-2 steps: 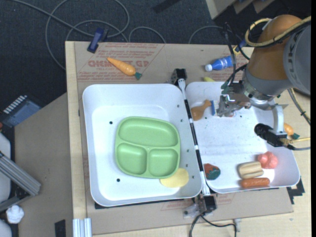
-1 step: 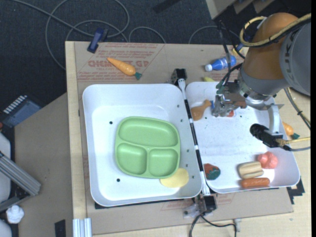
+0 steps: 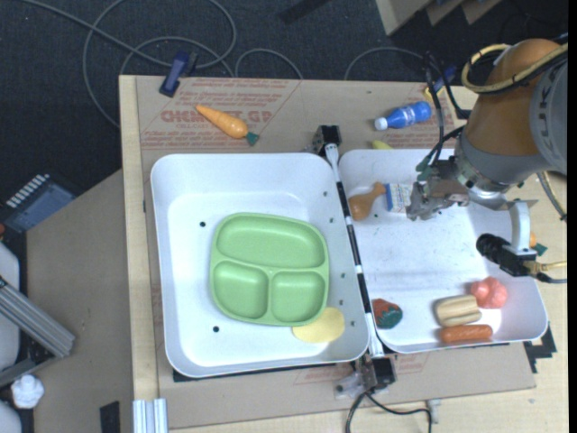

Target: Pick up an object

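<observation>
Grey gripper [image 3: 422, 202] of mine sits low in the right bin [image 3: 433, 260], in its upper-left part. From this angle I can't tell whether it's parted or clamped.

- Just to its left in the camera view, touching or nearly so: a small blue-and-white packet [image 3: 395, 195].
- Left of the packet: a brown pear-shaped piece [image 3: 361, 204], close to the wall between the bins.
- Same bin, lower edge, well apart from me: a red-and-green toy [image 3: 388, 312] by the left wall. A tan bun [image 3: 457, 309] has a pink lump [image 3: 489, 291] touching its right end. A reddish sausage [image 3: 466, 334] lies just below the bun.
- Left bin [image 3: 180, 242]: a green divided plate [image 3: 269, 269] lies flat in the middle. A pale yellow disc [image 3: 317, 328] pokes out at its lower-right corner.
- On the bench [image 3: 288, 106] beyond the bins: an orange carrot [image 3: 225, 122] above the left bin, a blue bottle [image 3: 404, 115] lying on its side above the right bin, and a blue clip [image 3: 176, 73] at the bench's far-left corner.
</observation>
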Controlling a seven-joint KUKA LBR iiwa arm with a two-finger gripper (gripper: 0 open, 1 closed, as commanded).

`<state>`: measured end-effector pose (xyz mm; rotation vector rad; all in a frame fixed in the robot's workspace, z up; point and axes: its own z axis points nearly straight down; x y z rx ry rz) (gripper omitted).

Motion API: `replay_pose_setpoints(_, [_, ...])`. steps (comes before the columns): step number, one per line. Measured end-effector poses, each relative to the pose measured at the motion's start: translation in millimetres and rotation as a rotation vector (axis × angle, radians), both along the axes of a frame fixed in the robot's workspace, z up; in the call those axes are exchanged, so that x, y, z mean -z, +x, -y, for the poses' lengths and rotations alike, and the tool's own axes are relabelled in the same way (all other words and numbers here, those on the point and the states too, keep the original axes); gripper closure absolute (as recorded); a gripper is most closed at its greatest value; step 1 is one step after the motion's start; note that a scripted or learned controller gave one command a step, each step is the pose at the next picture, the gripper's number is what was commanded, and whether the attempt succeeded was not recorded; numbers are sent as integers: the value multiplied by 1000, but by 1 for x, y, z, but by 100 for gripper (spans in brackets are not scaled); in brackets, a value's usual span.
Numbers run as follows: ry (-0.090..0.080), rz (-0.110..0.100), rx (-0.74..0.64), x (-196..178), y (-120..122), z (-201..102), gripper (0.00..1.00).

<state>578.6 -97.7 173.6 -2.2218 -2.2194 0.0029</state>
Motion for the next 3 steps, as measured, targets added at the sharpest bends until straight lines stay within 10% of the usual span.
replay_pose_setpoints(1, [1,6,-4,-37,32,-63,100])
replay_pose_setpoints(2, [0,3,-2,-36,31,-61,0])
replay_pose_setpoints(3, [-1,1,1,73,58,9,0])
